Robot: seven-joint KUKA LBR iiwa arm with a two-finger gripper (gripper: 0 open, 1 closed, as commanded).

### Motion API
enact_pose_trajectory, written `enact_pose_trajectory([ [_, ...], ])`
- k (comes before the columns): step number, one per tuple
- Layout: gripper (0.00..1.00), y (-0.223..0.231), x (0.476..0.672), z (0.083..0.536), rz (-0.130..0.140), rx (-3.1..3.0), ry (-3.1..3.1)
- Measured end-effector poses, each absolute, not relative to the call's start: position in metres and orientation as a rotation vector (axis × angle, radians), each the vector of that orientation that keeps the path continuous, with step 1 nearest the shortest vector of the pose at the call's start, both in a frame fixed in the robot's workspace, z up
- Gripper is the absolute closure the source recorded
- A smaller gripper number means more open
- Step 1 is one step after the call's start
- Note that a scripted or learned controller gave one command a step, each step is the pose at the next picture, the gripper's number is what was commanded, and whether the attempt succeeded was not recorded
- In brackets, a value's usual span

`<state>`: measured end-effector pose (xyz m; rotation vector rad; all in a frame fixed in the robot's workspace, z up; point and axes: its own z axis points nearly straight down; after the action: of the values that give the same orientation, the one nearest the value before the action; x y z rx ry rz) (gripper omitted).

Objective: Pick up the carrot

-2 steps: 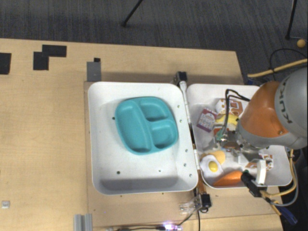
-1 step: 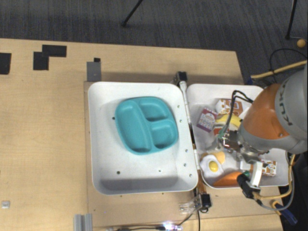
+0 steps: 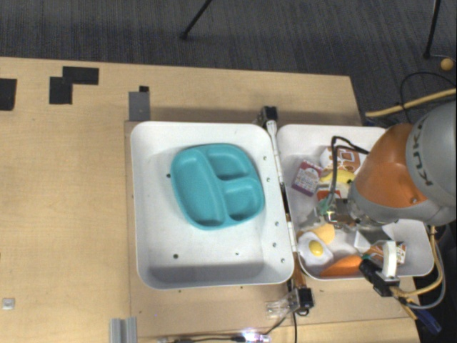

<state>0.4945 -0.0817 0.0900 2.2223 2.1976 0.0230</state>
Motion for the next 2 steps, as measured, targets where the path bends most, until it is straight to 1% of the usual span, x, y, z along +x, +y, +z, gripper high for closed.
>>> enact_pose_trajectory([
  [1,1.00,-0.081,0.498,0.102,0.032,2.213,2.196],
  [2,1.00,-0.008,0.557,0.187,0.012,2.521,1.872],
])
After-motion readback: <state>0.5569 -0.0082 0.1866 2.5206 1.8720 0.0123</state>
